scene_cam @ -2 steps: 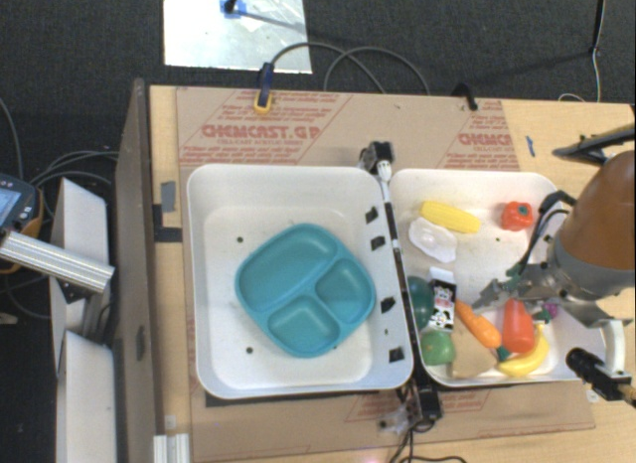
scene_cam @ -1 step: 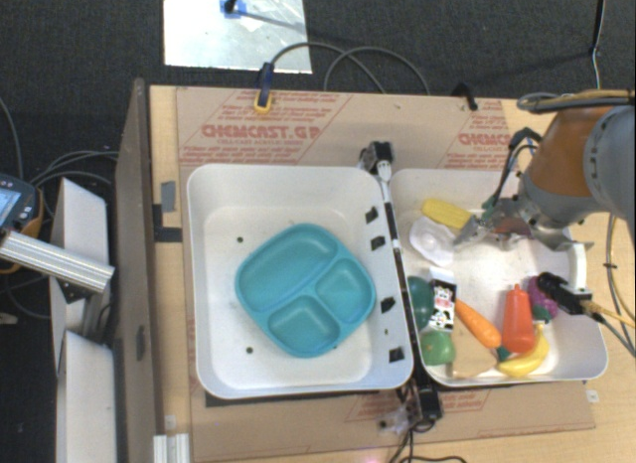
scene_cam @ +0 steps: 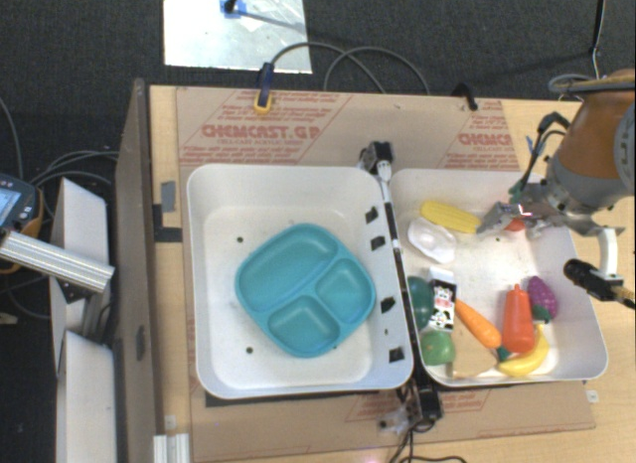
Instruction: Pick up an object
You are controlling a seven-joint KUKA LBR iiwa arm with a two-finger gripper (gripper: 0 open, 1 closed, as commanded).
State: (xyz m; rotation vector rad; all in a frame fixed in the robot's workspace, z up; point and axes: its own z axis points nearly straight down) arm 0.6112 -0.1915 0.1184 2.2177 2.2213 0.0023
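Bench (scene_cam: 328, 118) with two white bins. Left bin (scene_cam: 214, 252) carrying teal divided plate (scene_cam: 305, 289). Right bin (scene_cam: 586, 347) packed with toy food: corn (scene_cam: 449, 218) far left, white piece (scene_cam: 431, 241) beside it, carrot (scene_cam: 478, 324), red-orange piece (scene_cam: 517, 320), banana (scene_cam: 527, 361), purple piece (scene_cam: 542, 297) near right. Hand (scene_cam: 519, 215) hovering at far side, just right of corn, apparently spread, pinching nothing. Best bet: drop straight onto corn, straddle its narrow width, avoid bin wall.
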